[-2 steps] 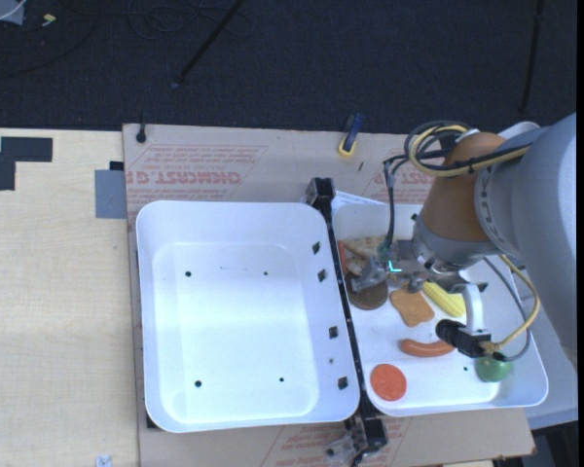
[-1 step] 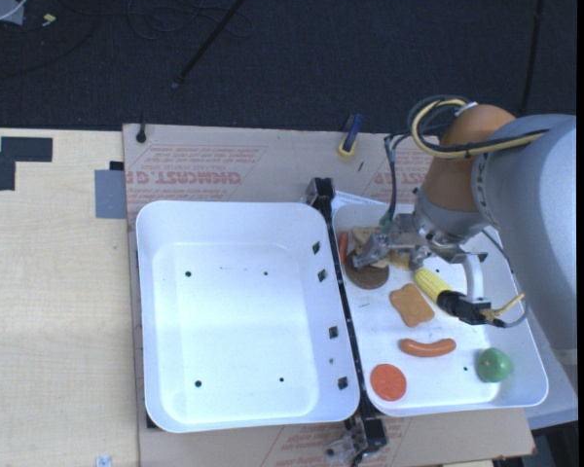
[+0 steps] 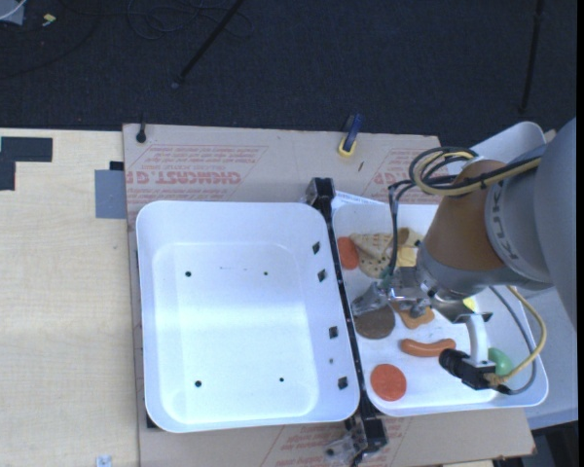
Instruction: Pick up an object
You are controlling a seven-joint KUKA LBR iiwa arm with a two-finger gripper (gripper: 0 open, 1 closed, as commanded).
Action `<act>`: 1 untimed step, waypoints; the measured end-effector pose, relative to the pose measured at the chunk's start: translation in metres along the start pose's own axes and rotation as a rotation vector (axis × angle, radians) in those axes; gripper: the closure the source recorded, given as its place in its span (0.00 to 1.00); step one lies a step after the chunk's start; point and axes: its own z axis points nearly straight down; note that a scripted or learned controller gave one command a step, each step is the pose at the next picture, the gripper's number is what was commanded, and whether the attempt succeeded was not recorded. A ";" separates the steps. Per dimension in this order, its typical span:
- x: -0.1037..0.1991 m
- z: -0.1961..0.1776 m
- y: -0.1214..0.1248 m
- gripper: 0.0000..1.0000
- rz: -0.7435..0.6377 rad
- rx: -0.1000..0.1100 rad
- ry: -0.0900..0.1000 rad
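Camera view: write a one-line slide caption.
Arm's gripper low in the right bin among toy foods; left bin beside it.

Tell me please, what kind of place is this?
Probably a robotics lab test bench: a robot arm reaches over two white bins, the right one holds toy food, and cables lie on the dark floor.

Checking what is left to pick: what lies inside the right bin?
In the right bin: red disc, sausage, brown disc, sandwich wedge. The arm covers the rest.
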 end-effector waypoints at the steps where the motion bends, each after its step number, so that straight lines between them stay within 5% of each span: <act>1: -0.068 0.001 0.070 0.00 -0.004 -0.001 -0.001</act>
